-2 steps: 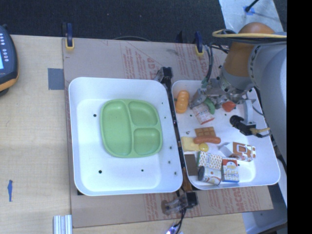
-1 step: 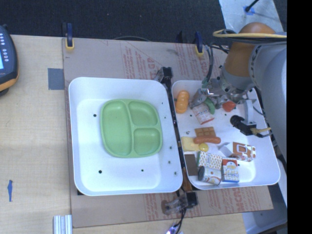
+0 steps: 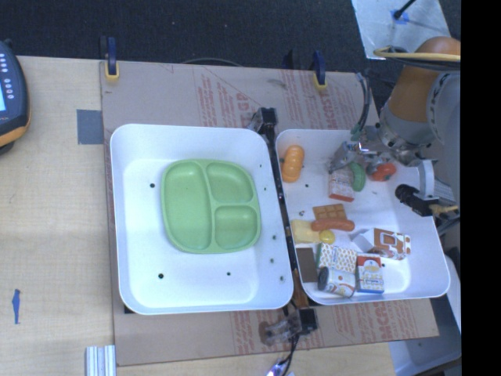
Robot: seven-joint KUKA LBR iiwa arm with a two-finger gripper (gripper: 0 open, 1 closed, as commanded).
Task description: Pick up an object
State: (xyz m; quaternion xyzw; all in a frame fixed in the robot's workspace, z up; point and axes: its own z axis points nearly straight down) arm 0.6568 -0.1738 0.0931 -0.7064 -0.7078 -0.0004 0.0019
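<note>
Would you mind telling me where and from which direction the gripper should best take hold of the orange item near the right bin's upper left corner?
Probably across the middle of the orange item, from above. It lies flat, elongated and apart from the other toys, with the bin wall close on its left.

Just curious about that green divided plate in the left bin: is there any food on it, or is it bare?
Bare. The green plate shows all three compartments plain green, nothing lying in them. The toy foods lie in the right bin.
</note>
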